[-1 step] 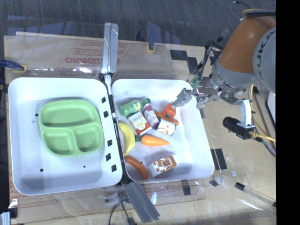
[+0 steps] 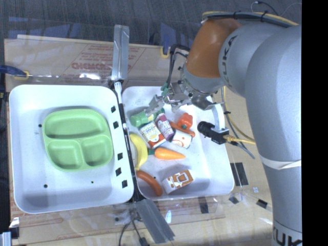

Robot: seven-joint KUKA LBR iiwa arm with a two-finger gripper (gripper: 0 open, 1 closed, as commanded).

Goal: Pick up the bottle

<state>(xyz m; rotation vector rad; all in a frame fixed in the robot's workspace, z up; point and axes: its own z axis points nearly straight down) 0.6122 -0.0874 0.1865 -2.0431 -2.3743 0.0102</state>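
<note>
The right bin [image 2: 218,181] holds a pile of toy groceries. A green bottle [image 2: 140,119] lies on its side near the bin's left wall, toward the back. Beside it lies a small dark red bottle-like item with a white label [image 2: 164,126]. My gripper [image 2: 160,102] hangs just above and to the right of the green bottle, under the orange wrist band [image 2: 207,50]. Nothing is visibly lifted from the pile.
Also in the right bin are a banana [image 2: 138,150], a carrot [image 2: 169,154], a red sausage [image 2: 149,182], a brown juice carton [image 2: 179,180], small white cartons [image 2: 149,134] and an orange toy [image 2: 185,121]. The left bin [image 2: 25,188] holds a green divided plate [image 2: 78,139].
</note>
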